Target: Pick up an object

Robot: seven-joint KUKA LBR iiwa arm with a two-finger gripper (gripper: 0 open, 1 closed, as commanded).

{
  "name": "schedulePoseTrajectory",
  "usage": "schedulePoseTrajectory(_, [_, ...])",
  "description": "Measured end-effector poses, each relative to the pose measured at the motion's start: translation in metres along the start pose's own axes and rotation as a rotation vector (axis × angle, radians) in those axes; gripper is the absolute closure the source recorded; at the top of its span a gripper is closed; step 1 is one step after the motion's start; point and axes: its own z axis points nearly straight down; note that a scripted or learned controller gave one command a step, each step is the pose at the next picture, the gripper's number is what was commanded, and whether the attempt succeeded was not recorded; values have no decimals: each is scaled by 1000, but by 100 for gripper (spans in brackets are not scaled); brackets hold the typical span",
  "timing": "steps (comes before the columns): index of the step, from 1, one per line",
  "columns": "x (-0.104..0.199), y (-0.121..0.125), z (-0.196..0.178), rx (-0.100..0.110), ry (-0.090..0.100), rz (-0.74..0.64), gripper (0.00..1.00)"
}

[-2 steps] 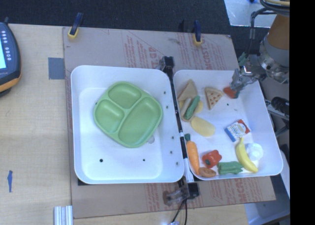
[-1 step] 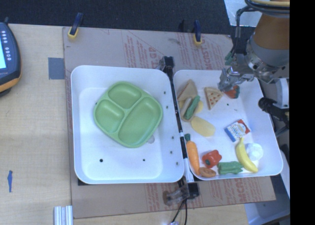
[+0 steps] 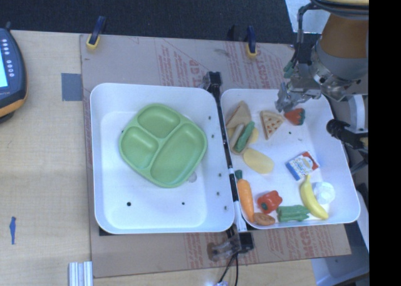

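Red plastic is seen at the top of the right bin (image 3: 348, 172): a small toy pepper (image 3: 295, 116) lies just under the tool (image 3: 289, 104), which hangs low over it on the grey arm (image 3: 335, 40). Whether the tool is clenched or released cannot be told (its tips are lost against the dark metal), and no grasp is claimed. The pepper is judged light, stiff and a little slick; a hold across its rounded body looks safest, since a pinch at the edge could be shed sideways. A pizza wedge (image 3: 270, 123) is set just beside it on the left, close enough to be nudged. Further down are found a yellow potato shape (image 3: 258, 161), a blue and white carton (image 3: 301, 165), a banana (image 3: 311, 197) and a carrot (image 3: 245, 198). A green divided plate (image 3: 164, 145) is left alone in the left bin (image 3: 106, 209).
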Motion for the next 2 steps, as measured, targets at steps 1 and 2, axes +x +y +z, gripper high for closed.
schedulePoseTrajectory(1, [18,2,35,6,0,-2,100])
schedulePoseTrajectory(2, [-29,-24,87,8,-1,6,100])
